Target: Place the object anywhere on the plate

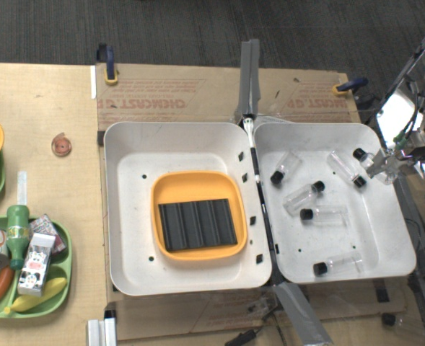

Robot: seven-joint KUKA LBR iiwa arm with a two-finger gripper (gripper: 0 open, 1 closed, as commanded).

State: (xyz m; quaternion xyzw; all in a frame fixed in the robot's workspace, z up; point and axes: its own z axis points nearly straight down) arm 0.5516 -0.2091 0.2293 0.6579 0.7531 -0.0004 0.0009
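A dark carpeted floor ran behind the bench, and a sheet of brown cardboard (pixel 198 92) lay under two shallow white bins set side by side. Two clamps, one at each back corner, pinned the cardboard down.

The left bin (pixel 125 193) held one orange plate (pixel 198 182) with rounded corners, and on the plate lay a single dark ribbed mat (pixel 198 222).

The right bin (pixel 385 244) held six clear plastic vials with black caps, all lying on their sides and scattered: one (pixel 284 168) near the divider, two (pixel 302 197) overlapping in the middle, one (pixel 338 265) near the front edge, and two (pixel 345 168) toward the back right. None of them touched the plate.

The gripper (pixel 389 166) sat at the right bin's far rim, just beside the nearest vial; I could not tell how its tips stood.

Off to the left, on the wooden table (pixel 46 107), a green tray (pixel 53 294) carried toy food, including one green bottle (pixel 16 233).
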